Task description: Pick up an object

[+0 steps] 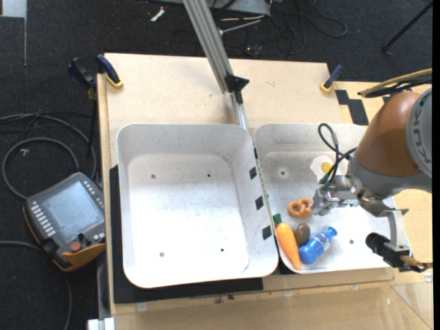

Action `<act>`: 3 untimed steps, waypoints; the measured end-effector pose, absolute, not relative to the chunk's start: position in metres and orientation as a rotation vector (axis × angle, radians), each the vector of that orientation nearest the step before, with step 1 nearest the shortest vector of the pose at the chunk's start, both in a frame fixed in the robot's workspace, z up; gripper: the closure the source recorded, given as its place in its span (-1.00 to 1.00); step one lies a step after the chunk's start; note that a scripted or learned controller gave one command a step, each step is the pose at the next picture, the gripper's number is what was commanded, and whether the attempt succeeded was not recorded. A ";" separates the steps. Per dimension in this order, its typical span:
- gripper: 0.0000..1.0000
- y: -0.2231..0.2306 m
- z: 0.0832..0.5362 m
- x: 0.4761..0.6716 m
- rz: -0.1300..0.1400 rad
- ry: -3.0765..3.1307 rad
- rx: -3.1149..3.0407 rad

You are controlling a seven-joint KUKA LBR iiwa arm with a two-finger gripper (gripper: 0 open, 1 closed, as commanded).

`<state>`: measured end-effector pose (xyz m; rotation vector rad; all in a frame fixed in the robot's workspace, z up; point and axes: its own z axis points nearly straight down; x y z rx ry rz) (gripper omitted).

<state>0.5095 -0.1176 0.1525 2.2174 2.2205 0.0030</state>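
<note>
Lower right of frame, inside right bin [275, 139]: pretzel [300, 207], carrot [288, 245], brown piece [302, 234], blue bottle [317, 245]. Gripper [328, 196] just beside pretzel; whether closed or released, cannot tell. Pretzel probably light, stiff, brittle; best pinched across its outer loop.

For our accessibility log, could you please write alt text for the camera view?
The arm's gripper hangs low over the right bin, beside a pretzel. Toward that bin's front lie a carrot, a brown item and a blue bottle. The left bin sits alongside.
</note>
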 end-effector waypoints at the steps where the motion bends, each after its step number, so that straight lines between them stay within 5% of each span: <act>1: 1.00 -0.126 0.198 0.510 0.003 2.220 2.216; 2: 1.00 -0.126 0.246 0.520 0.004 2.221 2.214; 3: 1.00 -0.075 0.254 0.533 0.004 2.230 2.212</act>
